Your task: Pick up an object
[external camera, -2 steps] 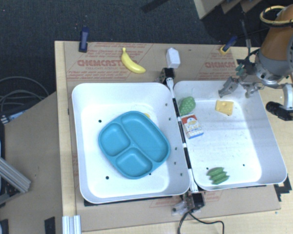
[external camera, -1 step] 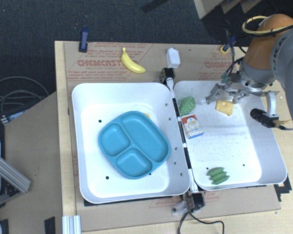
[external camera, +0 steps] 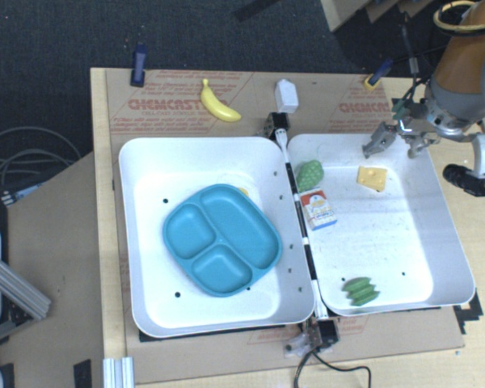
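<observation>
The yellow block (external camera: pixel 373 178) lies in the right bin (external camera: pixel 444 241), near its far edge. The claw (external camera: pixel 398 140) hangs above that edge, fingers apart, holding nothing. A green ball (external camera: pixel 309 175), small carton (external camera: pixel 318 210) and green pod (external camera: pixel 360 290) share the bin.

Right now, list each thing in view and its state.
Gripper: over right bin's far edge, holding nothing.
Blue tray: flat in left bin.
Cheese: lying in right bin.
Carton: lying by the divider.
Pea pod: lying near the front wall.
Banana: on the bench outside.
</observation>
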